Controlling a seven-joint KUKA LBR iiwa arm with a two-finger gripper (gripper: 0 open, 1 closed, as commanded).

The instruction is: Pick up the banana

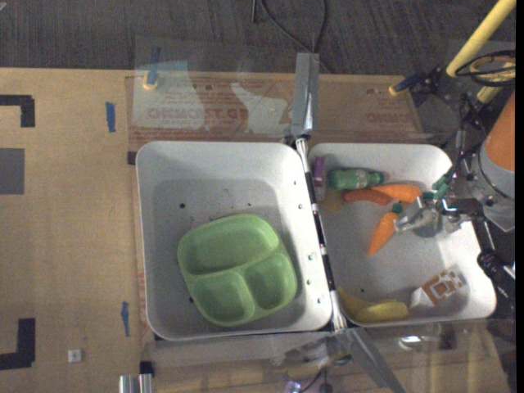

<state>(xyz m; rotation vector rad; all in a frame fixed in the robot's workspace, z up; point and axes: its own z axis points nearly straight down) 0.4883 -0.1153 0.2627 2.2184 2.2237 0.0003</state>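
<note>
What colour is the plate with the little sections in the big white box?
The divided plate is light green, seen clearly in the camera view, lying in the left bin.

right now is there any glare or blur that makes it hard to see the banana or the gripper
Camera view: the banana lies sharp and evenly lit against the near wall of the right bin, with no glare on it; the gripper is slightly soft and throws a shadow on the bin floor; pale reflections smear a clear sheet behind the left bin; the green plate reads clearly.
</note>
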